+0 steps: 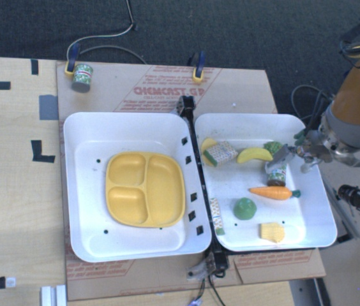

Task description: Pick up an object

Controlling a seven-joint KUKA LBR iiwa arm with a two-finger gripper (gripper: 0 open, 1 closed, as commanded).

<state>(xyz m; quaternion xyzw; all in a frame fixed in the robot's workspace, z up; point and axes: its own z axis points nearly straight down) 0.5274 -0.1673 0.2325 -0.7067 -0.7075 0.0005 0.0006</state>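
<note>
Clearly "CHEMCAST GP" marks the cardboard (167, 89); gripper (298, 153) spread (holding nothing) above right bin (317, 231).

Two white bins, left (78, 171) & right (314, 234), look like smooth moulded plastic w/ a soft sheen. Yellow divided tray (145, 189) is matt plastic. Toy food reads as plastic too: banana (255, 154) and carrot (272, 193) slightly glossy, green ball (245, 208) duller, cheese wedge (271, 232) matt. Cardboard sheet (161, 88) under the bins is brown, printed, matt. Bench top (14, 190) shows pale wood-grain laminate. Dark floor (231, 18) appears rough, carpet-like. Arm (352, 101) has smooth orange and grey casing; small can (82, 77) carries a printed label.
</note>
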